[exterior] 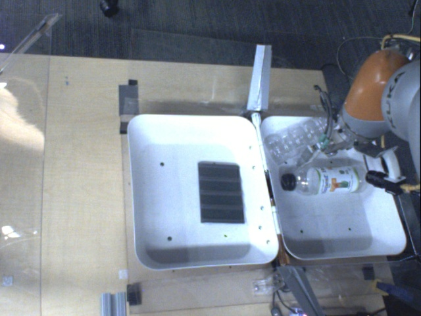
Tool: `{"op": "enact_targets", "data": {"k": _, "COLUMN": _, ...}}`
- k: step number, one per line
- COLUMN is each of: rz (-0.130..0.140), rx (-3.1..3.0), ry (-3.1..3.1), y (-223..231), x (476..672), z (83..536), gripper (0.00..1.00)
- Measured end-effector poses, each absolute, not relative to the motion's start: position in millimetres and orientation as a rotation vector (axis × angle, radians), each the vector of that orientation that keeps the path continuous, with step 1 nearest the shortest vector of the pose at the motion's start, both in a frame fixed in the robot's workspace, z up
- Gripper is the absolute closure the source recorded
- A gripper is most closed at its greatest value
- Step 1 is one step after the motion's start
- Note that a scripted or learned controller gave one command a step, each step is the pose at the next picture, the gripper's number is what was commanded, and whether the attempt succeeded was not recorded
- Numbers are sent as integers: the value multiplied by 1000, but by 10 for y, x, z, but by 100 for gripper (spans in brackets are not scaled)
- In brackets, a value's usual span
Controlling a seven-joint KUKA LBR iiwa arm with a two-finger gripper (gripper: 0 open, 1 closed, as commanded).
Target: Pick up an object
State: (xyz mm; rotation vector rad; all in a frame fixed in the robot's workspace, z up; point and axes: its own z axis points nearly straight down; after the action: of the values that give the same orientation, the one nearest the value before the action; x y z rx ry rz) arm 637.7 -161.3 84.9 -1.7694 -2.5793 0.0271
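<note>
Pincer (328, 143), state you cannot tell, sits low at the crumpled clear plastic container (293, 140), likely lined up for grasping; black-capped clear bottle (323, 180) lies beside.

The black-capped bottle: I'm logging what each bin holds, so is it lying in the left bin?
No, the black-capped bottle lies on its side in the right bin.

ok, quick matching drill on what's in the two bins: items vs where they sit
Things:
1 black ribbed pad
2 capped bottle
3 clear crumpled plastic

Places:
A far corner of the right bin, on the side next to the other bin
B middle of the left bin
C on its side, mid right bin

Pairs: 1-B, 2-C, 3-A
</note>
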Motion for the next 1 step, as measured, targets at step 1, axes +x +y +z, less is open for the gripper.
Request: {"op": "enact_targets", "data": {"k": 1, "rz": -6, "rx": -1902, "ry": -2512, "y": -1906, "x": 5704, "z": 885, "gripper": 0}}
